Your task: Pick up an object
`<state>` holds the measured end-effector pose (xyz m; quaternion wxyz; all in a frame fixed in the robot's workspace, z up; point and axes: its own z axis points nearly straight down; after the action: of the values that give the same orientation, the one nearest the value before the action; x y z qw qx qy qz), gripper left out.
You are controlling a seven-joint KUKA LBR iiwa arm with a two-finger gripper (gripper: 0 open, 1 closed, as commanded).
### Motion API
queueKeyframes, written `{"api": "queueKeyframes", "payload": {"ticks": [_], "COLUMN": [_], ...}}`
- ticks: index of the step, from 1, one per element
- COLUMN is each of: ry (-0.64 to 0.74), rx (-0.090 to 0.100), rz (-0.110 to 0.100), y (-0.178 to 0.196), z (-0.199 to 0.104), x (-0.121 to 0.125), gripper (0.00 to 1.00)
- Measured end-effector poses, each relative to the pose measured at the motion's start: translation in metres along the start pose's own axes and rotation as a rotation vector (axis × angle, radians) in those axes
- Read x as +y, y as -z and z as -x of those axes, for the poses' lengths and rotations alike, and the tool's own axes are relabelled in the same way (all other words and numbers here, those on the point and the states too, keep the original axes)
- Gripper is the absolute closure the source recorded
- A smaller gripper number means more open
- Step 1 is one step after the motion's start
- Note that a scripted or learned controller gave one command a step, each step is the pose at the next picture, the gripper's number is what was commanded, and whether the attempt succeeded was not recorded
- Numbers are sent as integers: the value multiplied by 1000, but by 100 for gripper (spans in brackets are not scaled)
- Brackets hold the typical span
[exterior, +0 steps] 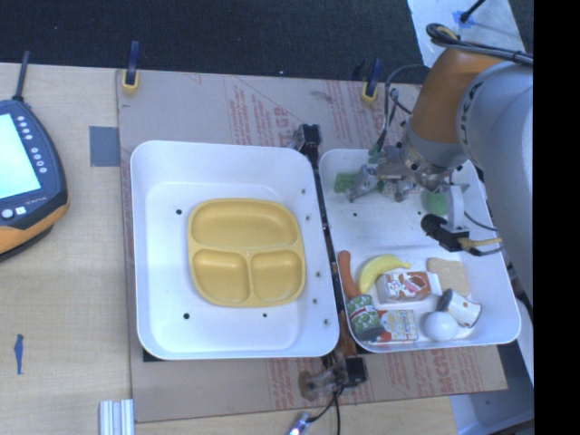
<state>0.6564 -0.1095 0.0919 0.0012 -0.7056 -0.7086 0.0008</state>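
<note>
My gripper [381, 185] hangs low over the back of the right bin [399, 229], under the orange-banded wrist. A small green item [345, 181] lies just to its left, by the bin's back-left corner. A second green piece [437, 202] sits to its right. Along the bin's front lie a yellow banana [382, 265], an orange-red carrot [345, 275], a small red-and-white carton [408, 286], a tan bread slice [447, 275], a white ball [441, 326], a white cup [465, 311] and a printed packet [381, 323]. I see nothing held in the gripper.
The left bin [159, 243] holds a yellow divided plate [245, 250]. A black dividing rail [319, 234] runs between the bins. A handheld controller [23, 175] lies on the bench at the far left. The arm's grey body [503, 143] covers the right bin's right side.
</note>
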Motion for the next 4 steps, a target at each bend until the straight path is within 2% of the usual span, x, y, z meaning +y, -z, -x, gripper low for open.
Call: {"api": "queueKeyframes", "payload": {"ticks": [1,2,3,4], "ry": [-2,1,3,0], "rx": [-1,-1,-2,0], "rz": [2,-3,-1,1], "y": [27,-1,0,110], "z": [103,101,31,-51], "x": [0,-82,-50,-15], "gripper": [0,0,0,0]}}
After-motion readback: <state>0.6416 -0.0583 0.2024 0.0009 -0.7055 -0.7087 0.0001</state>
